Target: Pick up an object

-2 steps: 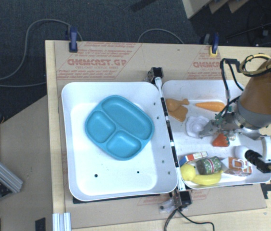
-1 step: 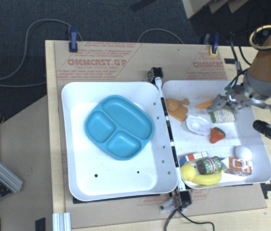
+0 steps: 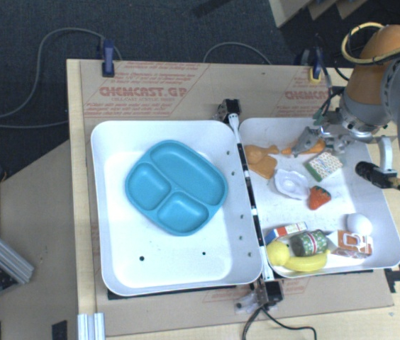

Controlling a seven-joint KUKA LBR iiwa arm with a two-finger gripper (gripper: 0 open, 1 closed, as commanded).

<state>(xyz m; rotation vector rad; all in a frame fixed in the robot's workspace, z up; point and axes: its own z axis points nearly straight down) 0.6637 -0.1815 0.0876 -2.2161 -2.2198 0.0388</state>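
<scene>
The gripper point(image 3: 310, 142) hangs low over the far end of the right bin point(image 3: 388, 211), reaching in from the right on the grey arm point(image 3: 398, 83). Whether it is open or closed cannot be told from this angle, and nothing can be seen held in it. A small orange piece point(image 3: 316, 148) lies right at its tip; whether the two touch cannot be told.

All the loose things lie in the right bin. Just near of the gripper sits a green-and-white box point(image 3: 325, 165), tilted. To its left, close to the wall shared with the other bin, lies a tan-orange lump point(image 3: 260, 161), with a clear cup point(image 3: 290, 184) just near of it. A strawberry point(image 3: 319, 197) lies beside the cup, between it and the bin's right side.

At the near end a banana point(image 3: 298, 262) lies along the wall, with a dark can point(image 3: 310, 243) resting against it and a red, white and blue pack point(image 3: 286, 231) just behind. An orange-and-white carton point(image 3: 354, 244) lies to the right of the can, and a white egg point(image 3: 358, 224) sits just beyond the carton.

The left bin point(image 3: 115, 154) holds a blue divided plate point(image 3: 176, 187), lying flat near its middle, well apart from the gripper.
</scene>
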